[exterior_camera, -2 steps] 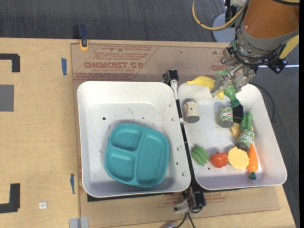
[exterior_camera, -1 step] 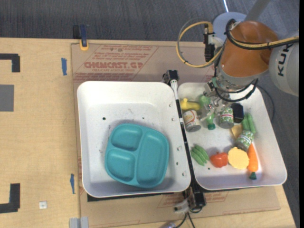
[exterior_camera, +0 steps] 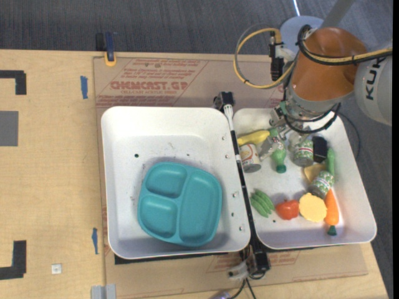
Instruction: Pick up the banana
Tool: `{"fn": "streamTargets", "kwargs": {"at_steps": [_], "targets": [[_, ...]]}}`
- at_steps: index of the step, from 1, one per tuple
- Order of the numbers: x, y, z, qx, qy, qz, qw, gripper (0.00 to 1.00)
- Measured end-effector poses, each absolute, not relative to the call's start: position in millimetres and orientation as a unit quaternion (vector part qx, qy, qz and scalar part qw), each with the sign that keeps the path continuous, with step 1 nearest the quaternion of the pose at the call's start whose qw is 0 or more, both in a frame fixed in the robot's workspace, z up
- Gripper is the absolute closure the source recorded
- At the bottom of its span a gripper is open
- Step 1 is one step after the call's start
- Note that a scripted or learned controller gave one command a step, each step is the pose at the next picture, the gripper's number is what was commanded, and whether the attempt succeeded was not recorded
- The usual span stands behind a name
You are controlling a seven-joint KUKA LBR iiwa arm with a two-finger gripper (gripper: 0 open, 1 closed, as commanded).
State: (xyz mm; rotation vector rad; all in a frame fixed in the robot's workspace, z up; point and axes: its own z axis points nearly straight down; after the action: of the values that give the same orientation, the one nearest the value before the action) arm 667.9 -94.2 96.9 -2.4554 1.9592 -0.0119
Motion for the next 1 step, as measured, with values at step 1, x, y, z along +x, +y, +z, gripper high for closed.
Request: {"fn": "streamTargets", "kwargs": {"at_steps": [1], "targets": [[667.9, -94.1, 96.9, -0.782, 0.624, -0.0037, 0.000, 0.00]]}}
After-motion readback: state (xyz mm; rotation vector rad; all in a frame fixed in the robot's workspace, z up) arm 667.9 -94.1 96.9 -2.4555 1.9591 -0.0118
